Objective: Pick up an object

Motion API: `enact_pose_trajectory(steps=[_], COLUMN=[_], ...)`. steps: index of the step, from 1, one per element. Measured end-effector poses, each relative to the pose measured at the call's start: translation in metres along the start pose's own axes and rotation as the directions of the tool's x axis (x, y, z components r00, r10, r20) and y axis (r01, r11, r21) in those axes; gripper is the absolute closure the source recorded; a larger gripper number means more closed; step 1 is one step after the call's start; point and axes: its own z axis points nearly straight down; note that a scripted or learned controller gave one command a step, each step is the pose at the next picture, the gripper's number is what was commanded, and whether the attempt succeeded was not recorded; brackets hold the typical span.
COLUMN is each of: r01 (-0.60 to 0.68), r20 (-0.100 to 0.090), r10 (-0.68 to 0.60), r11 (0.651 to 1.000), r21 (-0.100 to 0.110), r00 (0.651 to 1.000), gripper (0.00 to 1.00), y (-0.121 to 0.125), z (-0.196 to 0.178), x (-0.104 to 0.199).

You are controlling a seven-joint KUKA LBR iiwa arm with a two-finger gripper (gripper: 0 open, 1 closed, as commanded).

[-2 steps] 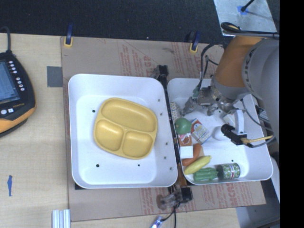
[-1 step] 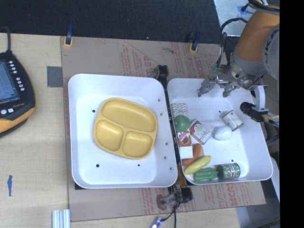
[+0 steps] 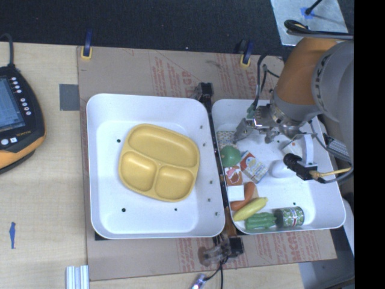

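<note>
The gripper (image 3: 263,127) hovers over the right bin (image 3: 328,212); whether it is apart or together cannot be told, perhaps for the slant. Just below-left of it lies the green ball (image 3: 230,156); the yellow tray (image 3: 159,161) sits well left.

No lettering can be read with certainty. Faint red printing runs in lines across the brown cardboard sheet (image 3: 150,71) beneath the two bins, at upper centre and along the lower right of the frame, but the words are too blurred to make out. A small red-and-white carton (image 3: 234,174) in the right bin (image 3: 325,215) carries printed marks, also illegible. The jar (image 3: 290,217) at lower right wears a dark patterned label; its text cannot be told. The handheld pendant's screen (image 3: 8,107), far left, shows indistinct lines.
</note>
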Motion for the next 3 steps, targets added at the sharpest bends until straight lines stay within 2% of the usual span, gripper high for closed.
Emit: enact_pose_trajectory(steps=[1,2,3], r01=[0.001,-0.001,0.000], r20=[0.000,0.000,-0.001], r10=[-0.001,0.001,0.000], r11=[1.000,1.000,1.000], r21=[-0.001,-0.001,-0.002], r00=[1.000,1.000,1.000], gripper=[0.00,0.00,0.00], y=[-0.122,-0.141,-0.141], z=[-0.072,-0.020,0.029], x=[0.057,0.004,0.001])
